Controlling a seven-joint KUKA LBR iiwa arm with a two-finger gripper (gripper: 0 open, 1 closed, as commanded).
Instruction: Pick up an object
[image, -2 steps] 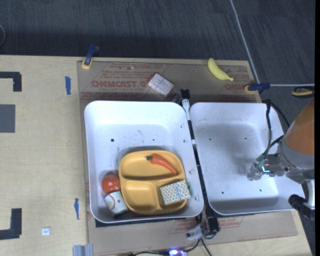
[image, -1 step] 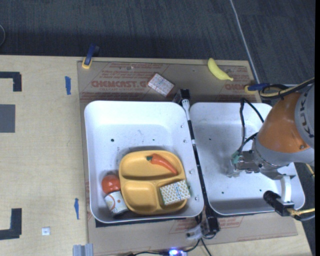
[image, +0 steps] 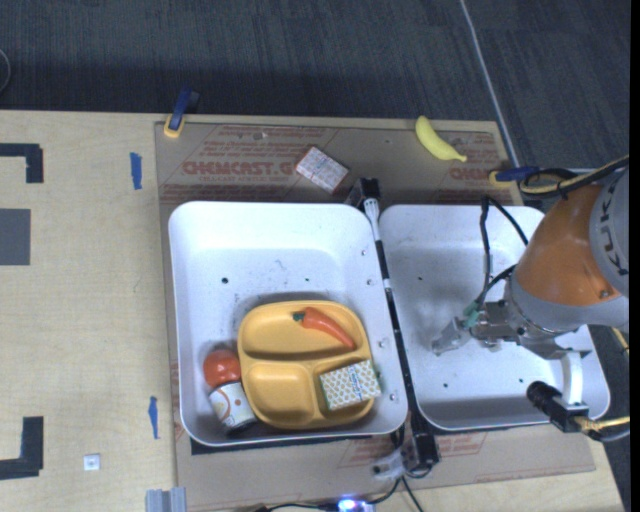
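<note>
Nearest the camera, in the left bin (image: 190, 300), a yellow divided tray (image: 275, 385) lay against the front wall. A patterned packet (image: 350, 385) sat in its front right compartment, and an orange carrot-like toy (image: 325, 323) rested across its back compartment. Just left of the tray stood a small can (image: 232, 403) with an orange-red ball-like thing (image: 220, 367) touching it from behind.

In the right bin (image: 440, 400) the gripper (image: 447, 340) hung low over the white floor, near the middle — whether it was released or clenched could not be told, and nothing showed in it. The arm (image: 570, 265) reached in from the right, its orange band above the wrist.

Farther back, on the cardboard sheet (image: 240, 165) behind the bins, lay a small printed box (image: 320, 168) — tilted — and a yellow banana (image: 438, 140) near the far right corner.
</note>
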